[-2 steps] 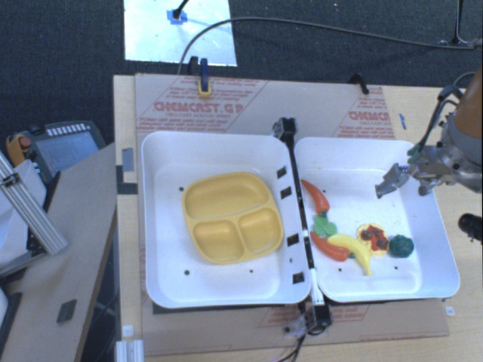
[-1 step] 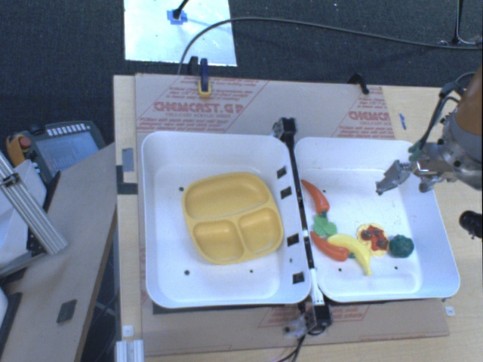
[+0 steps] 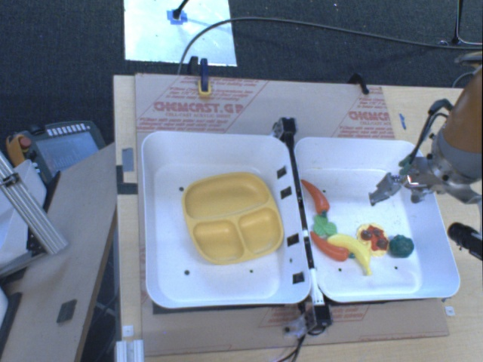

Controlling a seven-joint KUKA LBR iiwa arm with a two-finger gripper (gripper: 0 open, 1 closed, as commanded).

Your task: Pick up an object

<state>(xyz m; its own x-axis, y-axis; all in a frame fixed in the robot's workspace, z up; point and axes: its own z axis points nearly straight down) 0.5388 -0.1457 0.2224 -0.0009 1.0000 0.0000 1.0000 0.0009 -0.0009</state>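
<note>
The right bin holds several toy foods. A red chili pepper lies near its left wall. Lower down are a green leafy piece, a second red-orange pepper, a yellow banana, a small pizza slice and a green broccoli. My gripper hangs over the right bin's upper right part, above and to the right of the pile, with nothing seen between its fingers.
The left bin carries a yellow three-compartment tray. A black divider clip strip runs between the bins. A teach pendant and a metal rail sit on the side table at left.
</note>
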